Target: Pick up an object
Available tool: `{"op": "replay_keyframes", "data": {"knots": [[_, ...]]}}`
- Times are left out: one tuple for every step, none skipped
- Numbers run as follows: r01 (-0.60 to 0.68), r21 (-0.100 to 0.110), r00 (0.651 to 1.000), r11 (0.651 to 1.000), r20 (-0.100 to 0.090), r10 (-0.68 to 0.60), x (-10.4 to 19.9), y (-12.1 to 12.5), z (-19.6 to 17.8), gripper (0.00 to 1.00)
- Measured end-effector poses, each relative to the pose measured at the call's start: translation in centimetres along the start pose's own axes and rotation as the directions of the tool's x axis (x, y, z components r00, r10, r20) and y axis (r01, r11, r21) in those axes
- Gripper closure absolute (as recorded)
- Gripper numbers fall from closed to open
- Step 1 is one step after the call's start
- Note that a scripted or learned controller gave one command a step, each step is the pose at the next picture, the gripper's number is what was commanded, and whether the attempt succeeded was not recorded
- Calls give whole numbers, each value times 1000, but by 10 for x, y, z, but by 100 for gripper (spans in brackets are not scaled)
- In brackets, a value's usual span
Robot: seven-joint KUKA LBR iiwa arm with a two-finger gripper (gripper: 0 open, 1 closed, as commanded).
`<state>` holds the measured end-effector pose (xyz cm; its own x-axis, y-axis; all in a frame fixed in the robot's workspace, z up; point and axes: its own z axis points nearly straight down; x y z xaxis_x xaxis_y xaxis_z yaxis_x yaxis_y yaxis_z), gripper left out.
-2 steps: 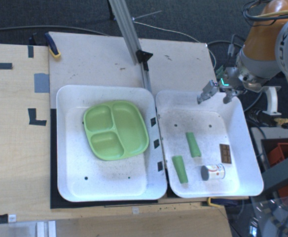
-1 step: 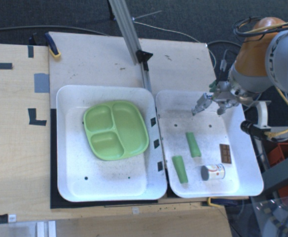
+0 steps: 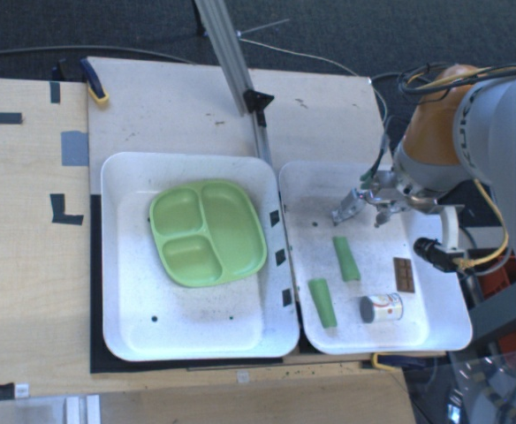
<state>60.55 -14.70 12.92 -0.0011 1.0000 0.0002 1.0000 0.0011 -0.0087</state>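
Green moulded-plastic divided tray (image 3: 208, 232): lying in the bin well beyond the fingertips; broad, light, awkward to pinch. Two green stubby cylinders (image 3: 345, 259) (image 3: 322, 303): lying just below the fingers; probably light, stiff, graspable across the middle. Small white can (image 3: 382, 307): may be rolling-prone. Brown flat bar (image 3: 404, 275): thin. Gripper (image 3: 364, 207): hovering, fingers spread, holding nothing.

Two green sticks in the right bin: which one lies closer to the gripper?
The upper green stick, just below the gripper near the bin's middle. The lower green stick sits farther down toward the bin's front-left, beside the small can.
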Motion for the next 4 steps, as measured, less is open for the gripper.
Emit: {"op": "replay_keyframes", "data": {"knots": [[1,-8,1000,1000,2,-1,0,0,42,0],[2,-6,1000,1000,0,-2,1,0,31,100],[0,-12,1000,1000,1,0,-4,2,-13,100],[0,-14,1000,1000,2,0,-5,2,-76,100]]}}
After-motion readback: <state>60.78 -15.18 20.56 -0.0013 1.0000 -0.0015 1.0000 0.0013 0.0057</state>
